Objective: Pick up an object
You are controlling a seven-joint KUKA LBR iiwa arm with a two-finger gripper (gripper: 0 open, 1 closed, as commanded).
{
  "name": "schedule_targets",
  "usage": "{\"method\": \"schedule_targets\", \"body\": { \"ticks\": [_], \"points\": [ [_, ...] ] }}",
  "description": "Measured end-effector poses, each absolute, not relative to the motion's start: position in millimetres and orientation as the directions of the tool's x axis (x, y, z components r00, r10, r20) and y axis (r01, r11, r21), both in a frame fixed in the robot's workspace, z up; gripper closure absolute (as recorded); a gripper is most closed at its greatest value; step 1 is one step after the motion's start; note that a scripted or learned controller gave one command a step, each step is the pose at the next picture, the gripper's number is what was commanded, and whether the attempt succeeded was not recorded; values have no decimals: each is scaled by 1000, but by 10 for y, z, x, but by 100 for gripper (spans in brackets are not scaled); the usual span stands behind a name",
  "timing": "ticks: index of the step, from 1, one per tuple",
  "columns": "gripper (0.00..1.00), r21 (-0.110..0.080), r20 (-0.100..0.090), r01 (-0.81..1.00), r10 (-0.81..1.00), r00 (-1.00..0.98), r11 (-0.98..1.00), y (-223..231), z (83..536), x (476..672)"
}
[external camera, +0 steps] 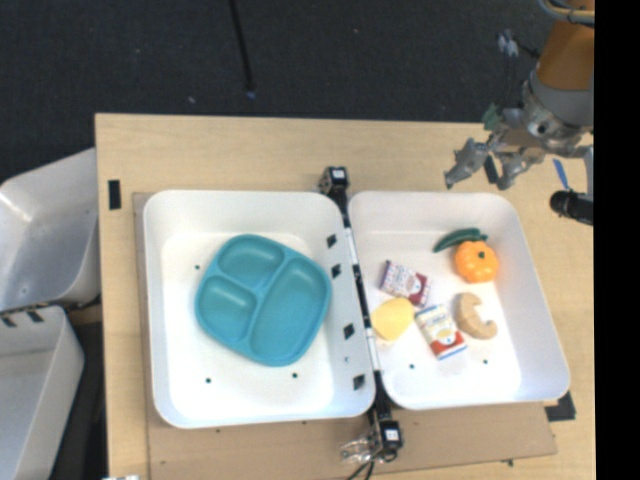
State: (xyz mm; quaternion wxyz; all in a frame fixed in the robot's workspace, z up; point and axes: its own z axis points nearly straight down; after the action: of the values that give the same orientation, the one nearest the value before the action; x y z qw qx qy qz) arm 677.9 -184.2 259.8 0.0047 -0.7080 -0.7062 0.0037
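My gripper [482,169] hangs above the far edge of the right bin [530,268], at the top right of the camera view, open with nothing between its fingers. Below it in the right bin lie an orange fruit [475,261] with a green pepper [459,238] beside it, a purple-and-white packet [404,281], a yellow lemon [393,320], a small red-and-white carton [440,330] and a tan curved piece [476,315]. All of them sit apart from the gripper.
A blue divided plate [264,299] lies in the left bin [165,268]. A black divider with clips [350,288] runs between the bins. White containers [45,238] stand off the bench at the left.
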Motion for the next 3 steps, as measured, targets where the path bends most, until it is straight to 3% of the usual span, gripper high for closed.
{"method": "schedule_targets", "body": {
  "ticks": [1,3],
  "points": [
    [0,2,-2,1000,1000,-1,1,-1835,2694,6800],
    [0,-1,-2,1000,1000,-6,6,-1760,1691,6828]
  ]
}}
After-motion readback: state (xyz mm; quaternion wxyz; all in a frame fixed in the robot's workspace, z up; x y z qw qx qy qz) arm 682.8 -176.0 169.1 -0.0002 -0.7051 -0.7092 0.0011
